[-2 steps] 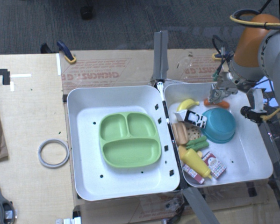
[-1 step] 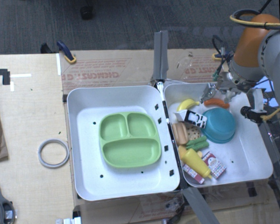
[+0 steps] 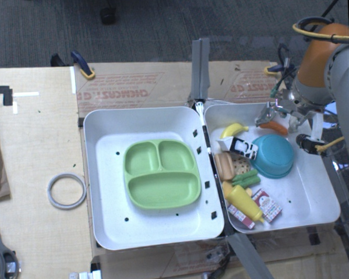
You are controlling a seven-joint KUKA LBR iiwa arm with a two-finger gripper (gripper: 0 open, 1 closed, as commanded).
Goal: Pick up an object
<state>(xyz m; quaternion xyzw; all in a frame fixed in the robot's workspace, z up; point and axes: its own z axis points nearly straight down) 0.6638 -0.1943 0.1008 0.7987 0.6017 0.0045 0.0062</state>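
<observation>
Two shallow white bins sat side by side on the bench. The left bin (image 3: 100, 169) held one item: a green divided plate (image 3: 162, 173) with three compartments, lying flat near the bin's middle, nothing on it.

The right bin (image 3: 318, 207) held the clutter. A blue bowl (image 3: 274, 155) lay near its centre, opening turned toward the left. A yellow banana (image 3: 234, 129) lay near the far left corner. Just below it was a small black-and-white carton (image 3: 240, 145), touching the bowl's left edge. Along the left wall lay a tan bread-like piece (image 3: 224, 165), then a green vegetable piece (image 3: 245, 179), then a yellow bottle (image 3: 244, 202) lying slantwise toward the near edge. A red-and-white box (image 3: 266, 204) lay just right of the bottle. An orange carrot-like item (image 3: 273, 127) lay at the far side of the bin, above the bowl.

The gripper (image 3: 285, 111) was over the far right part of the right bin, directly above the orange item. How far the gripper was open, and whether it had hold of anything, could not be told from this view.

A ring of tape (image 3: 67, 190) lay on the bench left of the bins.
</observation>
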